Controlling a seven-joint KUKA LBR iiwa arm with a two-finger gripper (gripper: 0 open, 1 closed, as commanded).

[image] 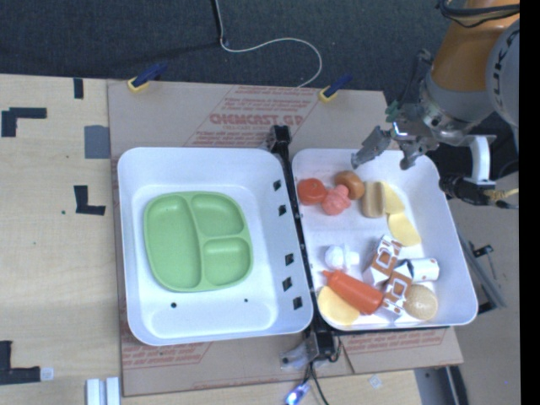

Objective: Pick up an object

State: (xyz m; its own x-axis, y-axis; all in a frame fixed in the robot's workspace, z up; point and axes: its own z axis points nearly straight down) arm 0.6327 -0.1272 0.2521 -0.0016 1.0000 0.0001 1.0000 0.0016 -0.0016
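- Gripper [390, 150]: over the far edge of the right bin, near its far right corner. Two dark fingers spread wide, nothing between them. Grey arm with orange band [472, 36] comes in from the upper right.
- Left bin [135, 226]: white, shallow; holds a green divided plate [198, 240] with three compartments, lying flat toward the bin's left side.
- Divider between the bins: a row of black clips [291, 260] along the shared wall.
- Right bin [456, 251]: white, holds all the loose objects.
- Far part, left to right: red round piece [310, 191], pink piece [337, 200] touching it, brown rounded piece [348, 181] just behind, tan oblong piece [373, 199], pale yellow piece [403, 226].
- Near part, left to right: small white item [336, 256], orange-red carrot-like piece [354, 291] lying across a yellow disc [335, 309], orange-and-white patterned carton [388, 268], white tube [422, 269], tan bun-like piece [421, 303] at the near right.
- Gripper is apart from all objects; closest are the brown and tan pieces, just nearer than it.
- Bins sit on a cardboard sheet [245, 116] held by blue-yellow clamps [147, 76].
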